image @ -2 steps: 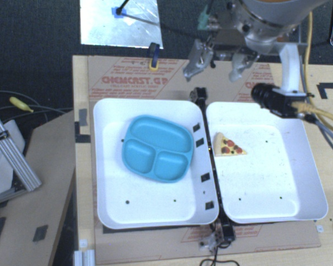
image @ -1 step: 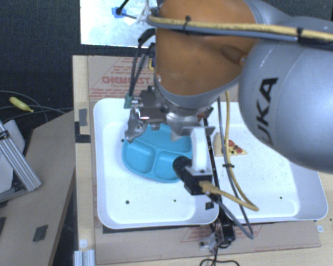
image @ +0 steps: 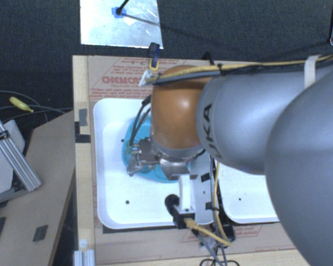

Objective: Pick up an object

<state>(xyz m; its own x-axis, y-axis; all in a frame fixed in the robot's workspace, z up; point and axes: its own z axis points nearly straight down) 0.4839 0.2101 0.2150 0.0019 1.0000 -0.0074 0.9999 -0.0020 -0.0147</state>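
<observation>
A flat light-blue object (image: 132, 140) lies in the left white bin (image: 108, 165), near its middle. The arm's orange band and grey wrist cover most of it; blue edges peek out on the left and below the wrist. My gripper (image: 136, 160) reaches down right over the blue object, its metal tip at the object's left part. I cannot tell if it touches the object.
The right bin (image: 250, 204) is mostly hidden under the big grey arm. Cables (image: 208, 240) hang over the front rim of the bins. A cardboard sheet (image: 119, 76) lies behind the bins, and a shiny foil sheet (image: 119, 15) beyond it.
</observation>
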